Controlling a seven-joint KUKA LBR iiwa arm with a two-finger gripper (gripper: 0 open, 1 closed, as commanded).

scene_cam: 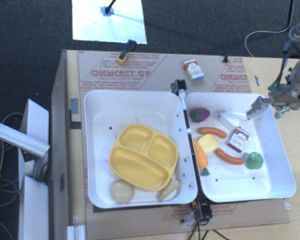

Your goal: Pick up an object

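Lab: bench (155,69), cables (262,36)

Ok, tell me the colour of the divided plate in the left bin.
Yellow. The divided plate shows plainly in the camera view.

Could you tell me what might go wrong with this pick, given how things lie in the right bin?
1. The gripper hovers near the right bin's far edge, by the white block; a descent there could hit the wall.
2. The red carton, sausages and green ball lie close together, so a grasp may nudge neighbours or close on two.
3. The round ball may roll away from the fingers.
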